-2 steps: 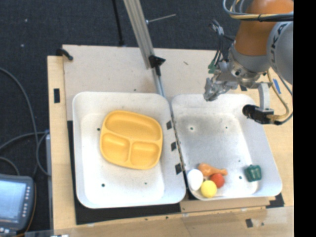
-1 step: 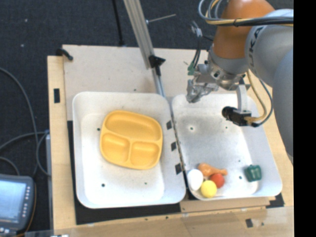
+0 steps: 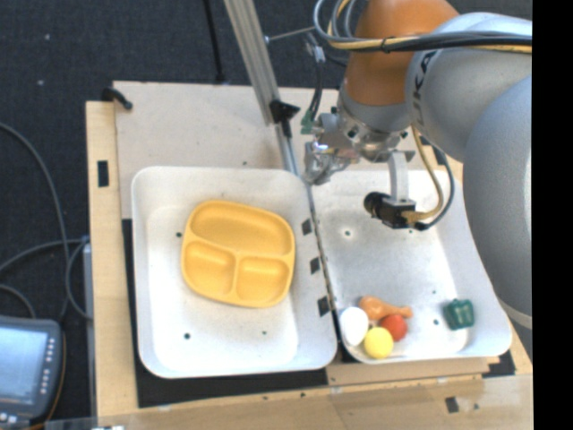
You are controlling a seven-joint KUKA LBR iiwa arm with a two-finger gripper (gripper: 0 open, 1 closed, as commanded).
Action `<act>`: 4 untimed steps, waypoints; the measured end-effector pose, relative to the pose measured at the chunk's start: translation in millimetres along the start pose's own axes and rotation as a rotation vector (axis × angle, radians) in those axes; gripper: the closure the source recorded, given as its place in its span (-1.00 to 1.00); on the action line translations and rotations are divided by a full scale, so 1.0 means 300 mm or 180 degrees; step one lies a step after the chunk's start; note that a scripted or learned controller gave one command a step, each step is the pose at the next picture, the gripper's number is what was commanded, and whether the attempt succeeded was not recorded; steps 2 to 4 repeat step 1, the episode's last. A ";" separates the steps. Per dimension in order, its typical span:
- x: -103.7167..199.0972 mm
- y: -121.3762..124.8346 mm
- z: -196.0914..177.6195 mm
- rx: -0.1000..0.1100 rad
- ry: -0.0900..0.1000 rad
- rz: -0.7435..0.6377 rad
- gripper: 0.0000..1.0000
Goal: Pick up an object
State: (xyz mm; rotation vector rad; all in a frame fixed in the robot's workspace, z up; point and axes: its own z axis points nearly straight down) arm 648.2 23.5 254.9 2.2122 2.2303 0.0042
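A yellow sectioned plate (image 3: 238, 252) lies flat in the left bin (image 3: 161, 330). At the front of the right bin (image 3: 421, 267) sits a small cluster: a white egg-shaped toy (image 3: 354, 325), a yellow ball-like fruit (image 3: 379, 342), a red one (image 3: 395, 327) and an orange piece (image 3: 383, 309). A green toy (image 3: 458, 313) lies alone near the front right corner. My gripper (image 3: 317, 163) hangs over the back end of the divider between the bins, far from the cluster, with nothing seen in it.
A slanted aluminium post (image 3: 255, 61) rises behind the bins, close to the gripper's left. A black cable plug (image 3: 389, 209) dangles from the wrist over the right bin. The grey arm covers the bench's right side. A monitor (image 3: 27, 365) sits at lower left.
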 end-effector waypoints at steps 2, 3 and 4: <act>0.165 0.018 0.022 0.0004 -0.0003 0.0003 1.00; 0.165 0.018 0.022 0.0004 -0.0003 0.0003 1.00; 0.165 0.018 0.022 0.0004 -0.0003 0.0003 1.00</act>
